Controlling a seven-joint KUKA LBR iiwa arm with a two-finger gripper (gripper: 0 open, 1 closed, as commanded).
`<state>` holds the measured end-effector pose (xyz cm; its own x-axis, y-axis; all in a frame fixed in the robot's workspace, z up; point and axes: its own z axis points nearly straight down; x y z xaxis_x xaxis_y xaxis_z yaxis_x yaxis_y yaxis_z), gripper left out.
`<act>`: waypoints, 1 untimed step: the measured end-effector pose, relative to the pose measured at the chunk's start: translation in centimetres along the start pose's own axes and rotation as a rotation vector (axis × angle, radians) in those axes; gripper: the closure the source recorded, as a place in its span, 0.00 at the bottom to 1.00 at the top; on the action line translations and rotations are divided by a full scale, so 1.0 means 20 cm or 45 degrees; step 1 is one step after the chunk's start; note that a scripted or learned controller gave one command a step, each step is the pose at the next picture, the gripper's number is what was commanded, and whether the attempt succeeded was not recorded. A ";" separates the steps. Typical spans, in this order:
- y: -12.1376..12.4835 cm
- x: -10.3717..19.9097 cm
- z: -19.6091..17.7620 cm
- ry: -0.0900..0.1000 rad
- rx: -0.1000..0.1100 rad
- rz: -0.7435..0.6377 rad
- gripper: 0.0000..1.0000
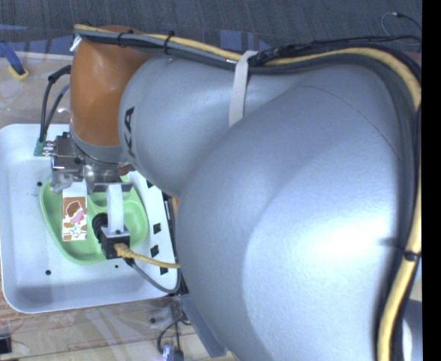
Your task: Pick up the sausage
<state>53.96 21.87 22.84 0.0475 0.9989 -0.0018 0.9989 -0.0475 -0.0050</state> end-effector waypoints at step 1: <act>-0.32 -0.02 -0.03 -0.001 0.001 0.084 1.00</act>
